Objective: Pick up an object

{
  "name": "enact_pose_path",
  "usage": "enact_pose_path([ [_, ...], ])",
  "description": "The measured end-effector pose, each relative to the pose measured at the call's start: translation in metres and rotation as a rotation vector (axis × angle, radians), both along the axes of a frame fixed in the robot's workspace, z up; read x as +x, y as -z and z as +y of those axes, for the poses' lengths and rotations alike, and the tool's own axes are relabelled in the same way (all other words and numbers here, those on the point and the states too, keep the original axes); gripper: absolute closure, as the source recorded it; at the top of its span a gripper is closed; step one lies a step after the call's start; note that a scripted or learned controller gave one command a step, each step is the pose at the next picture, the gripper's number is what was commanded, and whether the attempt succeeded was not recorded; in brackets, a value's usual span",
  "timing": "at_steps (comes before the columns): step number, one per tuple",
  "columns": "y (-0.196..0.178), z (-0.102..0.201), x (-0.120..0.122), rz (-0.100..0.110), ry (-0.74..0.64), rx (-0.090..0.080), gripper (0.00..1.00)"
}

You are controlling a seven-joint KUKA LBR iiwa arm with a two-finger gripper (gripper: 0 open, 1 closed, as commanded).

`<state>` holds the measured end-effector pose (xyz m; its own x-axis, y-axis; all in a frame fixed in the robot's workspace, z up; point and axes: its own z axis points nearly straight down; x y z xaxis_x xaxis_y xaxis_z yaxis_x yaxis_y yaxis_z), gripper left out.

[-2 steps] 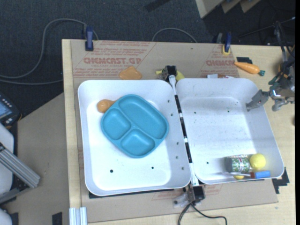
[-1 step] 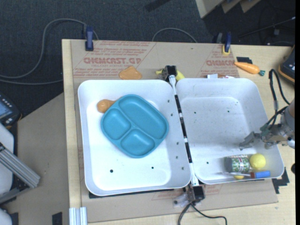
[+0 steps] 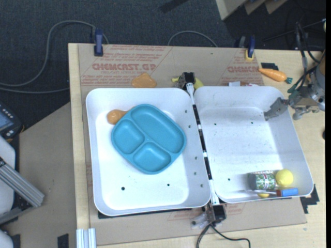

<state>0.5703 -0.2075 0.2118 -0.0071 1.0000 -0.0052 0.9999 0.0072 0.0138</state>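
Note:
My gripper (image 3: pixel 286 111) hangs over the far right edge of the right bin (image 3: pixel 232 138). It is open, with one grey finger (image 3: pixel 273 109) over the bin's floor and the other near the rim, and nothing between them. In that bin's near right corner lie a small green-labelled can (image 3: pixel 264 180), a yellow ball (image 3: pixel 284 177) and a thin red and blue stick (image 3: pixel 282 192). They are well in front of the gripper. The left bin (image 3: pixel 103 180) holds a blue divided plate (image 3: pixel 148 138), with an orange lump (image 3: pixel 114 116) at its far left edge.
On the bench behind the bins lie an orange piece (image 3: pixel 144 80), a yellow and black item (image 3: pixel 186 79) and a small carrot (image 3: pixel 273 75). Two blue clamps (image 3: pixel 98 40) (image 3: pixel 250 45) grip the bench's far edge. Cables trail over the floor beyond.

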Motion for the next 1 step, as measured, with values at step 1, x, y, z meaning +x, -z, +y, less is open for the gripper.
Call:
enact_pose_path([
  [1,0.0979,-0.0172,-0.0703,0.027,0.012,0.009,0.0],
])
